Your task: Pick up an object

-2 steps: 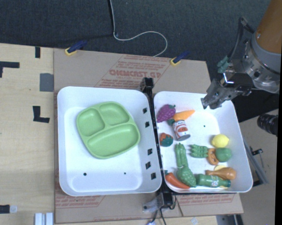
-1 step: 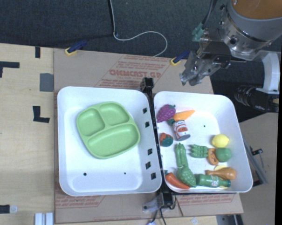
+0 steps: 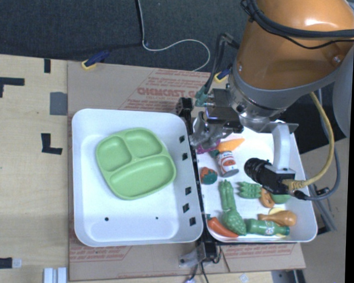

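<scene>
My gripper (image 3: 208,133) hangs low over the back left corner of the right bin (image 3: 305,228), under the big orange and grey wrist. Just below it lie a purple toy (image 3: 202,149), an orange carrot piece (image 3: 233,144) and a small white bottle with a red label (image 3: 227,163). Further forward are a teal and red round toy (image 3: 209,176), a green cob (image 3: 226,194), a green leafy toy (image 3: 250,190) and a green bottle (image 3: 268,229). The wrist hides the bin's back part.
The left bin (image 3: 85,222) holds a green divided plate (image 3: 135,162). A black cylinder (image 3: 262,170) on the arm's cabling juts over the right bin. An orange-red carrot (image 3: 218,228) and a tan drumstick (image 3: 282,217) lie near the front wall.
</scene>
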{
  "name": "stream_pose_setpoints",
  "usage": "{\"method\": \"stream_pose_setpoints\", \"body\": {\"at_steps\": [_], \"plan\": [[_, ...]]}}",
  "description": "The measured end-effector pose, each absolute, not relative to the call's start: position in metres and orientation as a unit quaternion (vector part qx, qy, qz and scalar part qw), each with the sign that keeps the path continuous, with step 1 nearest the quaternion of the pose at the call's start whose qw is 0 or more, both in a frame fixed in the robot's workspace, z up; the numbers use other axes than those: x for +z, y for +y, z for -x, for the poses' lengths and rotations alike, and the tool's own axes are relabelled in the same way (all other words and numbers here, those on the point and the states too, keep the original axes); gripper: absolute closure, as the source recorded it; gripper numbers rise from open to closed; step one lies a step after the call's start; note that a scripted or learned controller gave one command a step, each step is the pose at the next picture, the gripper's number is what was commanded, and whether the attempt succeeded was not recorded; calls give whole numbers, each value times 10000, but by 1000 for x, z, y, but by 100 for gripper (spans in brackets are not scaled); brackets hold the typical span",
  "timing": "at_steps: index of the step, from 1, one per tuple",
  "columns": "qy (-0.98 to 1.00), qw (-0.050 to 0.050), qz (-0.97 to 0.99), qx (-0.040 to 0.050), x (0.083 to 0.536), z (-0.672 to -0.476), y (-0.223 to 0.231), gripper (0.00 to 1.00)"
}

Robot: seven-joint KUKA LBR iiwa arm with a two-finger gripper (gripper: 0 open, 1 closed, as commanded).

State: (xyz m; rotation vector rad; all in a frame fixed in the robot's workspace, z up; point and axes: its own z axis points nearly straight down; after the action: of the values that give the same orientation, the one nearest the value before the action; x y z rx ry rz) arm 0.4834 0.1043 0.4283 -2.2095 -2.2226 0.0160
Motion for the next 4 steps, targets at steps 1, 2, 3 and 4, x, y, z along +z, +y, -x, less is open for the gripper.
{"method": "stream_pose_setpoints", "body": {"at_steps": [1,2,3,4], "plan": [[-7064,-13,7078,-11,493,-484,48,100],[-7089,-10,7053,-17,537,-485,90,100],[-7096,19,7046,29,480,-483,147,100],[-7053,46,7088,89,321,-481,93,100]]}}
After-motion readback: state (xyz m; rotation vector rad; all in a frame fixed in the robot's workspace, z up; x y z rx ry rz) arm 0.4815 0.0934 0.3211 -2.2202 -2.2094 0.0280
